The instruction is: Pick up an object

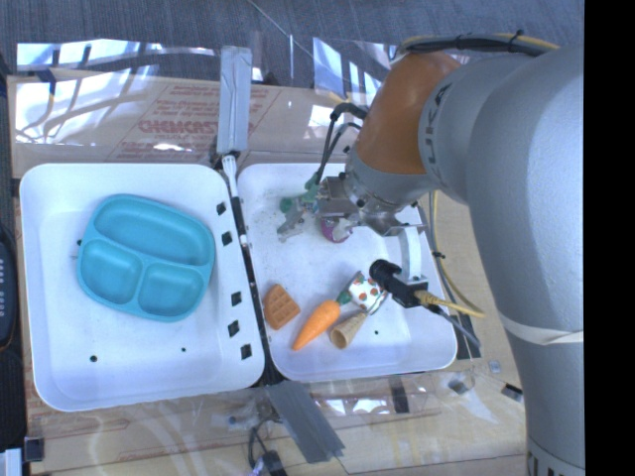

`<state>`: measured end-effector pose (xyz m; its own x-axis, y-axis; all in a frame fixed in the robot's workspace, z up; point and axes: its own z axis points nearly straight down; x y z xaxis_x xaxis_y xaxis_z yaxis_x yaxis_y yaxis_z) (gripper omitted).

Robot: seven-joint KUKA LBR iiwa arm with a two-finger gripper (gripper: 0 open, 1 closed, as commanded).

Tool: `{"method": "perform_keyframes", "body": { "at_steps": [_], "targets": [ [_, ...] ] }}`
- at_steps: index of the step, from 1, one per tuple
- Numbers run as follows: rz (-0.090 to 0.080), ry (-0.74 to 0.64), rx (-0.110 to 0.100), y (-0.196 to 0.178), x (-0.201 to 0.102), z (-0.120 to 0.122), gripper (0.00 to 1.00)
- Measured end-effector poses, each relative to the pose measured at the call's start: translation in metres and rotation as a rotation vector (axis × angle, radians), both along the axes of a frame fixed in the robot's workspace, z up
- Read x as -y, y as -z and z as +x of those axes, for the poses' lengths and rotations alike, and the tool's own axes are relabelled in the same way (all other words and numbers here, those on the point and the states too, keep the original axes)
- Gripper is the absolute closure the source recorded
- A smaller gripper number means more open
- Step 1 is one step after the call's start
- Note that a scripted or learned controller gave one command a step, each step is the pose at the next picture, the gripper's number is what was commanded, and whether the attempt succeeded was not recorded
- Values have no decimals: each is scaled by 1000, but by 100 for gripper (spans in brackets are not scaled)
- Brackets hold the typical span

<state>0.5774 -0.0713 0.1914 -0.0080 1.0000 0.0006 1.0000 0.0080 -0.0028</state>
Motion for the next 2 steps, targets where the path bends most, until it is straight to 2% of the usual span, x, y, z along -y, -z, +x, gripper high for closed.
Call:
{"method": "perform_keyframes", "body": {
  "at_steps": [1,2],
  "targets": [
    [-1,4,-5,50,39,-79,0],
    [-3,-1,12,95,90,-97,0]
  ]
}}
